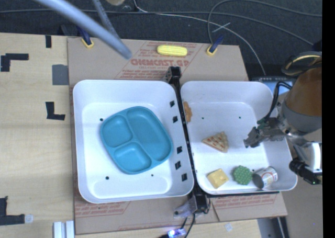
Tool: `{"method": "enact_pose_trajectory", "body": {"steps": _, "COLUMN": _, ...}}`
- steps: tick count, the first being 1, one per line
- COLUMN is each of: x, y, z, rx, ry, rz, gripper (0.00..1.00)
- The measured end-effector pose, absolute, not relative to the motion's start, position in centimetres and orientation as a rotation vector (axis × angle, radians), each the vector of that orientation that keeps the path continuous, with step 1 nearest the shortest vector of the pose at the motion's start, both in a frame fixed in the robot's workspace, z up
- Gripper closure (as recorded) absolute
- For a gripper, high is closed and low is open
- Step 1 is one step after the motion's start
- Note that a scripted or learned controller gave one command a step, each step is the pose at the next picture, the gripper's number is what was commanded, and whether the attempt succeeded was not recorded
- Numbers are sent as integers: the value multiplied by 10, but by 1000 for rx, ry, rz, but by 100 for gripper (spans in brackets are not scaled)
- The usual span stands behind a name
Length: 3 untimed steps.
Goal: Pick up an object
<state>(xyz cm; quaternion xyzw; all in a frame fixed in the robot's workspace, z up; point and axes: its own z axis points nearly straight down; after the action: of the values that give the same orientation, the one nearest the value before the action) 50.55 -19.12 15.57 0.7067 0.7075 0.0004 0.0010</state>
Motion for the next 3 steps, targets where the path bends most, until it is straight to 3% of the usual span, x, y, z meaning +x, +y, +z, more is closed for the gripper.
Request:
{"method": "enact_pose_trajectory", "body": {"steps": 2, "x": 513, "y": -196, "z": 270, "rx": 2216, "ry": 2220, "rz": 3, "gripper": 100}}
{"method": "enact_pose_trajectory", "body": {"steps": 3, "x": 516, "y": -137, "z": 254, "rx": 2217, "ry": 2228, "rz": -1, "gripper": 100}}
